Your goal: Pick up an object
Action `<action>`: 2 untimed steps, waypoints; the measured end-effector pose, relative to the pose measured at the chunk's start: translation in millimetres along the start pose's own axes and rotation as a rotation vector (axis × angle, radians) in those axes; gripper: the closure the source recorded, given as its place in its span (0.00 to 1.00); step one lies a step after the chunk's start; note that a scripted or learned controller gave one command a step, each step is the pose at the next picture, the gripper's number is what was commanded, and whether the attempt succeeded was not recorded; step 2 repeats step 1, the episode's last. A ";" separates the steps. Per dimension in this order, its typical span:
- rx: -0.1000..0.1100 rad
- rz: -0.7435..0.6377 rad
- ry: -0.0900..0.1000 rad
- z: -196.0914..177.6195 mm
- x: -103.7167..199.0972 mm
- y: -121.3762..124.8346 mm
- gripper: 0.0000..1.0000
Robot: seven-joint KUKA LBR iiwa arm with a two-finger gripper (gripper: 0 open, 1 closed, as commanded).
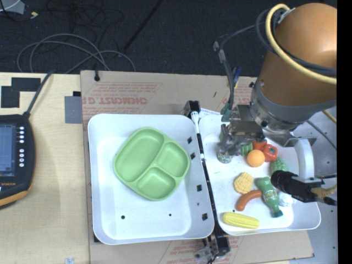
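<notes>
My gripper [225, 153] hangs low over the upper left part of the right bin [219, 194], with its tip close to the bin floor. Nothing shows in its grasp. Just to its right lie an orange ball [255, 158], a red tomato [270, 152] and a small red and green piece [247, 146]. Further toward the front are a yellow ridged piece [243, 182], an orange sausage [248, 199], a green bottle [269, 196] and a corn cob [240, 220]. A green bumpy toy [278, 165] lies right of the orange ball.
The left bin [110, 216] holds a green divided plate [151, 163]. A raised divider [201, 164] separates the two bins. A teach pendant [14, 158] rests at the bench's left edge. The arm's large body [300, 59] looms over the right bin's back.
</notes>
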State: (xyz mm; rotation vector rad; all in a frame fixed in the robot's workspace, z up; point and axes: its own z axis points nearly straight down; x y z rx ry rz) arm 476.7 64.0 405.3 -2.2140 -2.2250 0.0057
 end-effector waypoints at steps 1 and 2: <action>-0.001 0.001 -0.001 -32.2 -9.2 -0.1 1.00; -0.001 0.001 -0.001 -32.2 -9.2 -0.1 1.00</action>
